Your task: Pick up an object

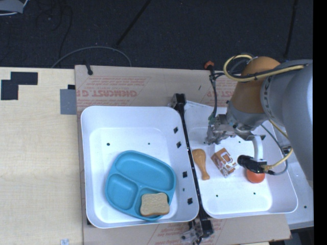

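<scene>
From the overhead camera, the gripper point(215, 135) is seen low over the right bin point(286, 200), near its back left part; whether it is spread or pressed together cannot be told. A chicken drumstick point(200, 162), a brown packet point(224, 162) and an orange ball point(255, 175) are seen on the bin floor nearby. A blue divided plate point(134, 180) with a slice of bread point(154, 204) is seen in the left bin point(97, 121).

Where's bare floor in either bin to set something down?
Left bin: the back strip behind the blue divided plate. Right bin: the front strip below the chicken drumstick, brown packet and orange ball. Crowded under the gripper.
</scene>
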Motion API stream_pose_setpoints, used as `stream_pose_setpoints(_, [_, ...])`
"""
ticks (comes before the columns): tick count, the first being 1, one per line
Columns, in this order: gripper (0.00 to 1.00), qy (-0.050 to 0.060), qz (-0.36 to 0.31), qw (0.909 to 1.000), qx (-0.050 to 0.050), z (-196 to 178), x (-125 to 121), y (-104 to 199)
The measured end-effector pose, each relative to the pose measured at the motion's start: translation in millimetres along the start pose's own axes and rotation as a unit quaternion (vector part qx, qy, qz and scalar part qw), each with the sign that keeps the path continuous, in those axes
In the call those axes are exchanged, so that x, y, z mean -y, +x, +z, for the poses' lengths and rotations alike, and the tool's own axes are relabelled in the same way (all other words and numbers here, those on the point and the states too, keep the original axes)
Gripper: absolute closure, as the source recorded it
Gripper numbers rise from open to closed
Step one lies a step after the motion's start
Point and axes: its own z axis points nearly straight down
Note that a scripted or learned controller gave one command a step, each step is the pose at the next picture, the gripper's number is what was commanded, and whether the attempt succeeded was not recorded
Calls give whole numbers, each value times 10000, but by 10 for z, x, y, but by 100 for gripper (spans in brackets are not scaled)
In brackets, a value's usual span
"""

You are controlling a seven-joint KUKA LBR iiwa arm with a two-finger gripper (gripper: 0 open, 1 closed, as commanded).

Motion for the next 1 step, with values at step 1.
stream_pose_setpoints(1, [100,-33,-24,10000,4,-435,-45,7])
